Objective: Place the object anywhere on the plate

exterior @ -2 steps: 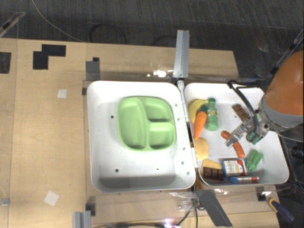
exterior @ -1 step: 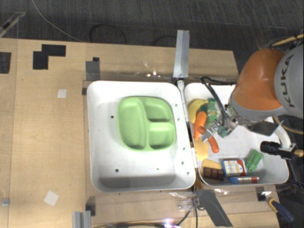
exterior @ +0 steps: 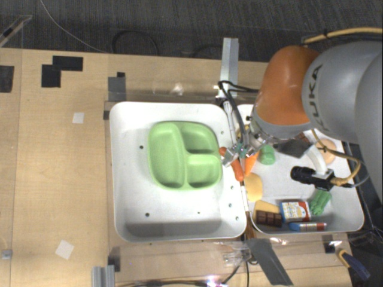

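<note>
The orange object [exterior: 238,171], long and shaped like a carrot, lies at the wall where the two bins meet, just on the side of the right bin [exterior: 281,181]. It is not on the plate. The hand [exterior: 240,151] is directly above its upper end, very close to it. Cables and the wrist cover it there, so I cannot tell if the hand is wide, narrow or holding something.

The green plate [exterior: 170,160] with three compartments lies in the left bin [exterior: 137,220], near the orange object but apart from it.

In the right bin, a small green piece [exterior: 267,156] is just beside the hand, and a yellow piece [exterior: 254,187] touches the lower end of the orange object. Along the lower wall are a brown bar [exterior: 267,217], a small red and white box [exterior: 294,209], a red and blue pen [exterior: 306,226] and another green thing [exterior: 320,202]. Both bins stand on the pale wooden tabletop [exterior: 54,178].
</note>
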